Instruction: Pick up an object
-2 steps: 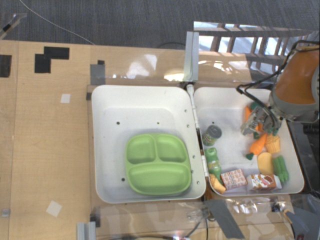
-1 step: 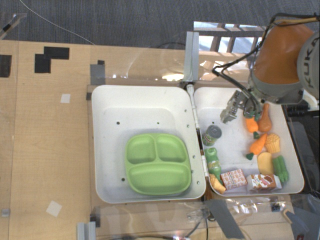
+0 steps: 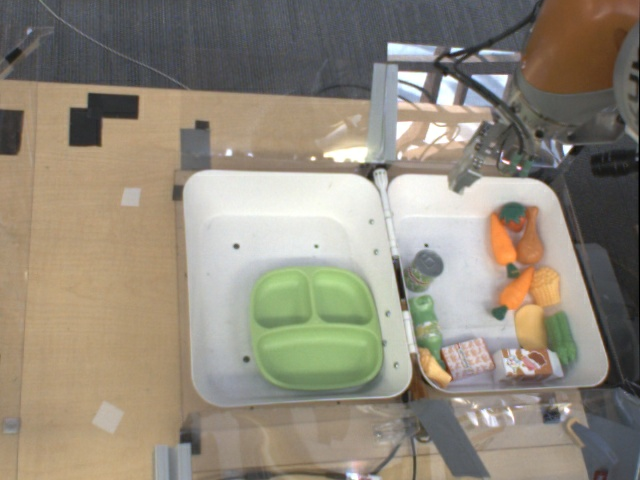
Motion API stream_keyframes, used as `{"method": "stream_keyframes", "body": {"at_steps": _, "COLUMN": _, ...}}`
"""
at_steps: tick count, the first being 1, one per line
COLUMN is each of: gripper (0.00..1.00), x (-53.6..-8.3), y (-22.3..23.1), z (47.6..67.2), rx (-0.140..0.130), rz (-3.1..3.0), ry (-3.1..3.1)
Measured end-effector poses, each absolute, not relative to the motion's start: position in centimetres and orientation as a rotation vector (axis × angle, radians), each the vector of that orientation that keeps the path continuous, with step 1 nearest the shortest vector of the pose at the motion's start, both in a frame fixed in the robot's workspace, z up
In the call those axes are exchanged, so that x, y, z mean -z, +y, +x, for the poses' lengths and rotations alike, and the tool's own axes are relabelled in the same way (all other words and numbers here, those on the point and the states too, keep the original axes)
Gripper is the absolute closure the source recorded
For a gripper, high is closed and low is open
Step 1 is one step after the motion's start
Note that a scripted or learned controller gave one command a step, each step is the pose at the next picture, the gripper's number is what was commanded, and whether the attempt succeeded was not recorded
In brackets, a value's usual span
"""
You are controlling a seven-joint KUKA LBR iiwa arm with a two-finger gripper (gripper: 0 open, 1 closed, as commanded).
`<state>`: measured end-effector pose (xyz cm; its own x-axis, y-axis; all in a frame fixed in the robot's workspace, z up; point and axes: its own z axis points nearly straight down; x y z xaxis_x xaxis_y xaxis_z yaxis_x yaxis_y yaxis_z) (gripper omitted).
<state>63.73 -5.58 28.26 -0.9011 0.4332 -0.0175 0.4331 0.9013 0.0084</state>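
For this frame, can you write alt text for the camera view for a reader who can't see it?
Two white bins sit side by side on a wooden bench: the left bin holds a green divided plate, and the right bin holds toy food along its near and right sides. The arm's end effector is above the right bin's far edge.

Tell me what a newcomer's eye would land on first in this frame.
Probably the bright green divided plate, lying alone in the left bin. Next comes the colourful cluster of toy food along the right and near sides of the right bin: carrots, a corn cob, a small can and little cartons. The arm's orange band looms at the upper right, with the gripper over that bin's far edge.
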Motion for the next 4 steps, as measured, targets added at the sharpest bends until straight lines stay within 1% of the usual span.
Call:
{"method": "stream_keyframes", "body": {"at_steps": 1, "gripper": 1.00, "x": -37.0, "y": -7.4, "z": 65.6, "rx": -0.005, "rz": 0.886, "ry": 2.996}}
{"method": "stream_keyframes", "body": {"at_steps": 2, "gripper": 1.00, "x": -31.3, "y": -11.4, "z": 62.2, "rx": 0.000, "rz": 0.776, "ry": 3.037}}
{"method": "stream_keyframes", "body": {"at_steps": 3, "gripper": 1.00, "x": -31.8, "y": -12.6, "z": 64.7, "rx": -0.002, "rz": 0.853, "ry": 3.012}}
{"method": "stream_keyframes", "body": {"at_steps": 4, "gripper": 1.00, "x": -36.7, "y": -13.4, "z": 66.3, "rx": -0.003, "rz": 1.026, "ry": 2.955}}
